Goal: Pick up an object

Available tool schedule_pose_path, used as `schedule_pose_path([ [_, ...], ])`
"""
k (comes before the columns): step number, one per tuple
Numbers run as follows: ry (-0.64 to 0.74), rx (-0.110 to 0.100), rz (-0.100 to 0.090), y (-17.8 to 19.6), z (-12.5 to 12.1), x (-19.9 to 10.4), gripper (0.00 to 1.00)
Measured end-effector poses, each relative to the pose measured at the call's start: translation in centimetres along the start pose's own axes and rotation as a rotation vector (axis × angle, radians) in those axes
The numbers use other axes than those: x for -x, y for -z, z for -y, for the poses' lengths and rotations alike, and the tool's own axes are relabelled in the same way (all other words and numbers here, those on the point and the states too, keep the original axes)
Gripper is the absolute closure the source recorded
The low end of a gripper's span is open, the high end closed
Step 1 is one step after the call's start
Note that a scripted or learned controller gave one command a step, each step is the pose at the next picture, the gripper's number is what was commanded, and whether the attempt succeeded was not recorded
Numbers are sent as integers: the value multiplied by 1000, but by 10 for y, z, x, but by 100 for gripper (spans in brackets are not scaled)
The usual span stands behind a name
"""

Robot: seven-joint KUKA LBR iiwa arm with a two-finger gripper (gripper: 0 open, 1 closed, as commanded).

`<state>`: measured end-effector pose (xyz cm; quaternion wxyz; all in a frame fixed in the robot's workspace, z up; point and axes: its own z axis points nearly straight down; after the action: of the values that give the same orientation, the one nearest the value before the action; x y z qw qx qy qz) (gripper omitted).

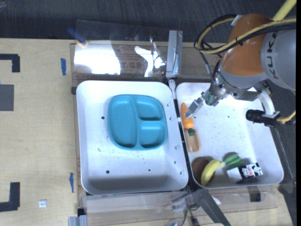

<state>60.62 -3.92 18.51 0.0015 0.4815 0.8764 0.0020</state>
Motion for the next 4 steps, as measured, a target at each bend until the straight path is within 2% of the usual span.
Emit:
schedule_pose_path([
  [1,159,-1,4,0,-4,58,0],
  [2,128,-8,-2,-49,75,52,0],
  [3,-184,0,3,-97,57,38,0],
  [4,-176,-2,2,-95,30,96,0],
])
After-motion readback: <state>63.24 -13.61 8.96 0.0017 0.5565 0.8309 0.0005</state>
